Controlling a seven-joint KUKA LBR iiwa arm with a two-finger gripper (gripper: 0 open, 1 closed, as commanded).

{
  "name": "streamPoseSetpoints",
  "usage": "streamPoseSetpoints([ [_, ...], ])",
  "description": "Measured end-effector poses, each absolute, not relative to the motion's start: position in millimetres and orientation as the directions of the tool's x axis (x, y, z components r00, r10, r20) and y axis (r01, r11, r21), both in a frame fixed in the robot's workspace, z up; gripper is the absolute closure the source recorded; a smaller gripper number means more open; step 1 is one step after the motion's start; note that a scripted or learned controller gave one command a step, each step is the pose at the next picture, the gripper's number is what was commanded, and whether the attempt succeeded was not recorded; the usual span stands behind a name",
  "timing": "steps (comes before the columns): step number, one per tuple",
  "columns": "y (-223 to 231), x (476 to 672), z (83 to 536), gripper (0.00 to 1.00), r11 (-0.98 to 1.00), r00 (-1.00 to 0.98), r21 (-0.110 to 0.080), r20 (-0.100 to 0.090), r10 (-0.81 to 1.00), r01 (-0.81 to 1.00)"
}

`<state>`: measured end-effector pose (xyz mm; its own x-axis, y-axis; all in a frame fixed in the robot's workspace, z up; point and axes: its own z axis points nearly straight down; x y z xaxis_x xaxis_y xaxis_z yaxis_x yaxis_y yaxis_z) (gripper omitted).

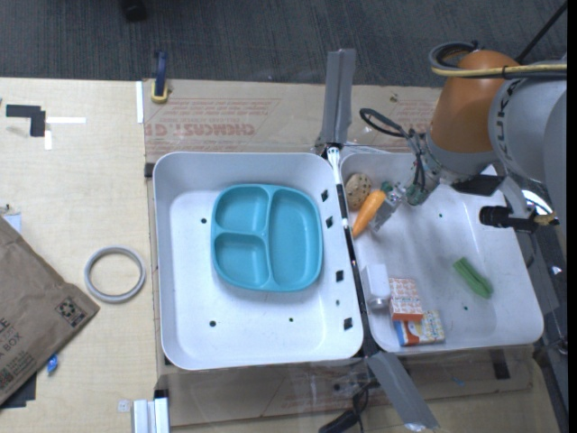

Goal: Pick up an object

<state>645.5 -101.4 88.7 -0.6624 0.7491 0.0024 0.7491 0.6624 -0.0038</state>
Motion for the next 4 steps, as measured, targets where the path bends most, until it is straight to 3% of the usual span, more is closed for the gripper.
streamPoseSetpoints([
  [1, -101.4, 645.5, 88.7, 0.00, 0.663, -0.663, -0.004, 0.002, 0.749, 0.749],
  [2, -102.7, 645.9, 95.0, 1.00, 0.660, -0.660, -0.006, 0.005, 0.751, 0.751],
  [3, -105.9, 628.3, 88.3, 1.00, 0.275, -0.275, -0.007, 0.002, 0.961, 0.961],
  [4, -85.7, 629.8, 188.4, 1.00, 0.137, -0.137, -0.006, 0.000, 0.991, 0.991],
])
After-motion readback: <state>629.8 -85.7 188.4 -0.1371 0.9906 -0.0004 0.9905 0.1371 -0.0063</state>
